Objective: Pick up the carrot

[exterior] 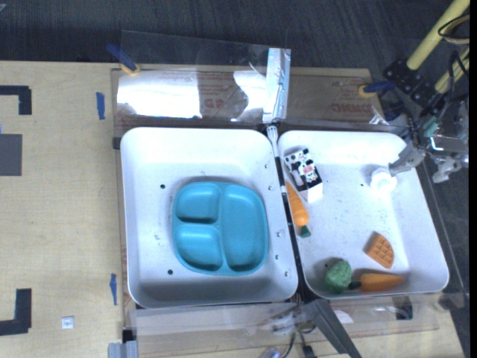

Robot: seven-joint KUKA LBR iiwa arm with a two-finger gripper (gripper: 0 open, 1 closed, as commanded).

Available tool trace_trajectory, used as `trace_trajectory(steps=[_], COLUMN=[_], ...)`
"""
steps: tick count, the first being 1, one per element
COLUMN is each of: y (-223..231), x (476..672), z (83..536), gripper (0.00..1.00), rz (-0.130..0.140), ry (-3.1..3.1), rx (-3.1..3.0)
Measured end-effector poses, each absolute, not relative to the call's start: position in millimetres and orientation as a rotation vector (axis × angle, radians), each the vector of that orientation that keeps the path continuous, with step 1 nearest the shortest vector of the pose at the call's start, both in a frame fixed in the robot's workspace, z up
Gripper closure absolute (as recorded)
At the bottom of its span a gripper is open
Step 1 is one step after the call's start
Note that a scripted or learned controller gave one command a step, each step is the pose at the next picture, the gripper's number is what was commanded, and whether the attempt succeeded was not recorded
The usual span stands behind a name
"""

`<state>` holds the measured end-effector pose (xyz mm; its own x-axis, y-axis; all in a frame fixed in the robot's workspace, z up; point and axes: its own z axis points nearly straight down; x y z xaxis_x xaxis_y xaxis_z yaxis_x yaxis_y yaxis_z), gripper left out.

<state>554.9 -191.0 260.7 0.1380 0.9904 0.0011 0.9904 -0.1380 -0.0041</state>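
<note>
Clearly we have hardly begun: our hand (436,151), its grip impossible to tell, hangs at the right bin's (417,200) edge, the carrot (380,280) lying well below it, untouched.

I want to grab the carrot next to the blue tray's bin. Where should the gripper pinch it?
Probably the orange middle of the carrot, coming straight down and pinching across its narrow width. It lies flat and lengthwise against the right bin's left wall, so a sideways approach looks blocked.
</note>
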Motion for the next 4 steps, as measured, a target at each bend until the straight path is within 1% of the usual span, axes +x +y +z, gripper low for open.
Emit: trace_trajectory(steps=[1,2,3,4], y=[-145.8,-171.0,-170.6,-89.7], x=[535.2,486.1,487.0,495.9], z=[143.8,86.4,96.1,174.1], gripper=[0.0,0.0,1.0,1.0], rz=[0.01,-0.002,-0.003,0.003], ry=[-2.084,-2.142,-2.144,-1.796], rx=[-2.338,-2.299,-2.302,-2.574])
